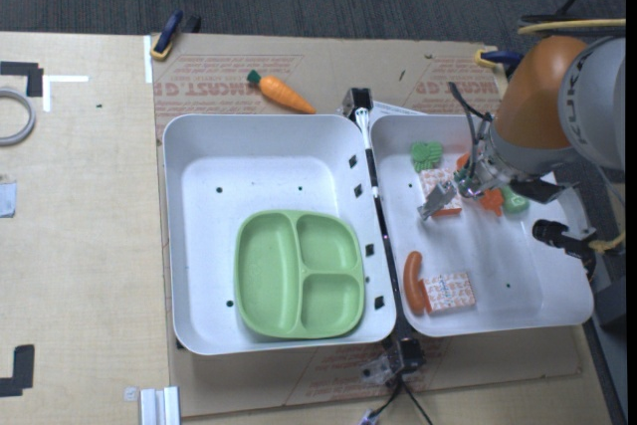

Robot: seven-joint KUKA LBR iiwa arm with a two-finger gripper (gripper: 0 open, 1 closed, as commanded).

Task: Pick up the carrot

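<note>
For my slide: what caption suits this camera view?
Grey arm's pincer low in right white bin; orange toy carrot lies outside on cardboard.

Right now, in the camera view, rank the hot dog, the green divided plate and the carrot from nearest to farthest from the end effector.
1. Hot dog: right bin, front-left area, just below and left of the end effector.
2. Green divided plate: left bin, further left.
3. Carrot: outside the bins, on the cardboard behind the left bin, farthest.
</note>
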